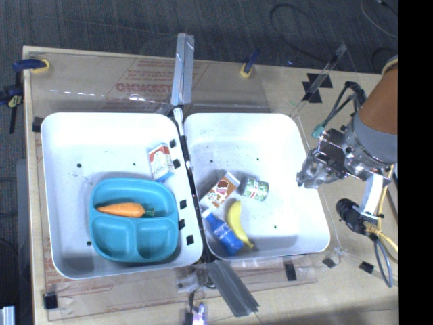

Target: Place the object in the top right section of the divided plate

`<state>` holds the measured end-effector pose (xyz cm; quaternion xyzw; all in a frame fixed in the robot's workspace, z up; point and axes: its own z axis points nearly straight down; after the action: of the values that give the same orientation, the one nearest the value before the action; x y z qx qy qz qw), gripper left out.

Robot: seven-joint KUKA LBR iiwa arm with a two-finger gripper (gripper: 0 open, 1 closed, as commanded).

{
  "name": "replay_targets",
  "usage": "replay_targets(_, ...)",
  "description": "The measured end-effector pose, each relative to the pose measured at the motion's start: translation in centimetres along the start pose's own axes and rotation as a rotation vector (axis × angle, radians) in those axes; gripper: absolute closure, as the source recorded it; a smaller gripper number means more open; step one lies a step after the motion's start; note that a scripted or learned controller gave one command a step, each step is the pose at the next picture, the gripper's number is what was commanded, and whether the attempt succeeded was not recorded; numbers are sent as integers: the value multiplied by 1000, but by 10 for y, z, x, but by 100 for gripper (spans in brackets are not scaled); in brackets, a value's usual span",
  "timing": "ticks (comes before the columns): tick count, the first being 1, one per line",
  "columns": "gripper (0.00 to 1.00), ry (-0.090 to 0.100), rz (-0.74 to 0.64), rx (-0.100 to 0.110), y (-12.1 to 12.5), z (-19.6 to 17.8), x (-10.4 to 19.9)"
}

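Note:
A blue divided plate (159, 239) lies in the lower part of the left bin (81, 147). An orange carrot (122, 210) rests in the plate's long upper section, toward its left side. My gripper (309, 175) hangs over the right rim of the right bin (270, 147), away from the plate and from every object. Nothing shows between its tips. The grey wrist and orange band sit at the view's right edge.
A small red and white carton (160, 161) leans near the left bin's right wall, just above the plate. In the right bin lie a snack carton (220, 191), a green can (256, 189), a banana (237, 223) and a blue package (222, 233).

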<state>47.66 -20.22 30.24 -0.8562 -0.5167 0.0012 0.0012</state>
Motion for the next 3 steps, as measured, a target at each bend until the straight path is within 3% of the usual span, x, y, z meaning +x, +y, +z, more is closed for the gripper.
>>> replay_targets(1,100,0,-299,2,0,62,0)
replay_targets(2,100,0,-150,-1,2,16,-3)
replay_targets(3,100,0,-262,-4,-8,-105,16)
